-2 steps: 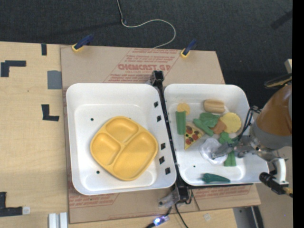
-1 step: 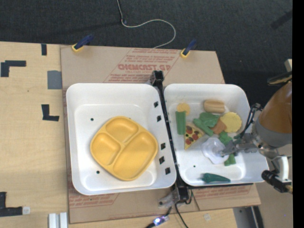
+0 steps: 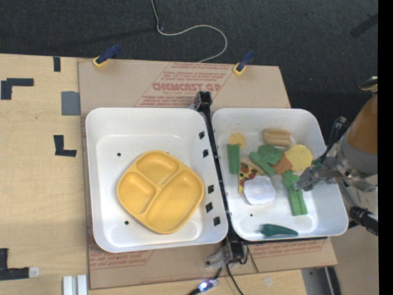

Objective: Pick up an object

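The right bin point(image 3: 319, 128) holds several toy foods. Among them are a tan bun point(image 3: 276, 137), a yellow disc point(image 3: 299, 157), a green leafy piece point(image 3: 266, 157) and an orange piece point(image 3: 283, 164). There is also a long green stick point(image 3: 233, 159), a pizza slice point(image 3: 248, 171), a white round lid point(image 3: 260, 193), a green stalk point(image 3: 295, 197) and a dark green pepper point(image 3: 279, 230). My gripper point(image 3: 307, 180) reaches in over the bin's right side, low beside the top of the green stalk and just below the yellow disc. Nothing is visibly lifted.
The left bin point(image 3: 98, 128) holds a yellow divided plate point(image 3: 161, 191). Both bins rest on a cardboard sheet point(image 3: 178, 85) held by clips. A cable point(image 3: 196, 32) loops behind it. The arm's orange band point(image 3: 368, 128) is at the right edge.
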